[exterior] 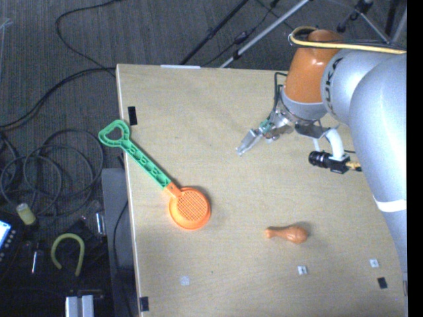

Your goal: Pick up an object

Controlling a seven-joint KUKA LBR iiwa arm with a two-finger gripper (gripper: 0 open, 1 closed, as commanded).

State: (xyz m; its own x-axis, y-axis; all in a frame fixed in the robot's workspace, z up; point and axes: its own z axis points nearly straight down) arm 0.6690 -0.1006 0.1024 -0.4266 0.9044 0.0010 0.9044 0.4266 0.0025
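Gripper (254,139) hovered over the tan wooden bench (198,104), up-right of the orange round plastic strainer with green handle (188,207); jaw state indeterminable.

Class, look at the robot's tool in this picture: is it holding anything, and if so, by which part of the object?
Nothing is held. The tool hangs over bare bench surface, apart from the green-handled orange strainer and the small orange pin-shaped object, which both lie untouched.

No text, label, brand, number or sign can be read anywhere here.
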